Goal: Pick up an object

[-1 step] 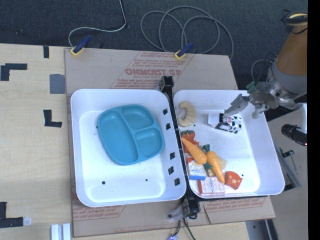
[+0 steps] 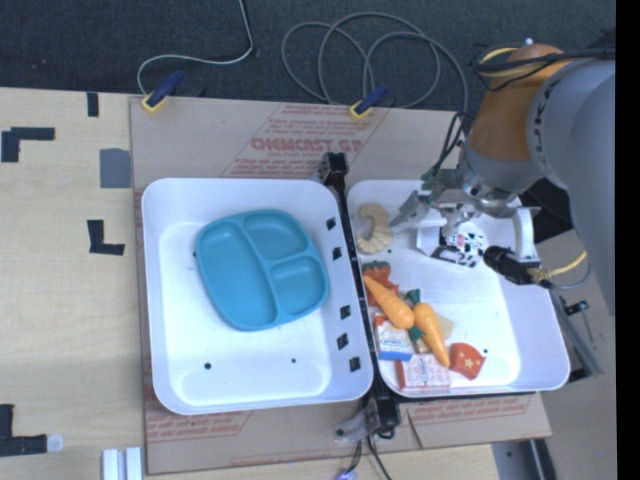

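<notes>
small black-and-white toy point(image 2: 464, 245), spotted like a cow, white body with dark patches, lying on the floor of the right bin point(image 2: 535, 323) in its upper half. the claw point(image 2: 447, 230) sits right over it, metal parts just up and left of the toy, touching or nearly so; whether it's open or closed on anything, can't tell from this angle. the grey arm with its orange band point(image 2: 505, 118) rises above and right of the toy. left of the toy, a pale curled piece point(image 2: 374, 228) near the bin's left wall. below and left of the toy, two orange carrots point(image 2: 412, 313) lie side by side, with flat printed packets point(image 2: 410, 358) beneath them and a red piece point(image 2: 466, 360) further down. well to the toy's left, the left bin point(image 2: 170, 348) holds a blue divided tray point(image 2: 262, 268). both bins rest on the cardboard-covered surface point(image 2: 290, 143).
</notes>
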Controlling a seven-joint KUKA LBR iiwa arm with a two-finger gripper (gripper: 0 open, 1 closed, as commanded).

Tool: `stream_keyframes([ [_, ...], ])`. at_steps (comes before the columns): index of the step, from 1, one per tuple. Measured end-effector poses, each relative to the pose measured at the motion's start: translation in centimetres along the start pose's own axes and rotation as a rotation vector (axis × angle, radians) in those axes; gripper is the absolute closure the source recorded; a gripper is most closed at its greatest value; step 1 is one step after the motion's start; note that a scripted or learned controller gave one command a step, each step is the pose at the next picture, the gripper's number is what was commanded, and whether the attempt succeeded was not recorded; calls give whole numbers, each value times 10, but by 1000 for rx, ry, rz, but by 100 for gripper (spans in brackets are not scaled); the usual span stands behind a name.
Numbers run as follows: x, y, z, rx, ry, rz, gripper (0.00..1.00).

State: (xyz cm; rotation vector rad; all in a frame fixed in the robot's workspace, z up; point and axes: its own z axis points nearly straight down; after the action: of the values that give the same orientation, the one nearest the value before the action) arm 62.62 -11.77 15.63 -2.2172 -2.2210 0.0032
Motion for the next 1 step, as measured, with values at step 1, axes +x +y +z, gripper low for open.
stream_keyframes([
  [1, 18, 41, 70, -6, -3, 0, 0],
])
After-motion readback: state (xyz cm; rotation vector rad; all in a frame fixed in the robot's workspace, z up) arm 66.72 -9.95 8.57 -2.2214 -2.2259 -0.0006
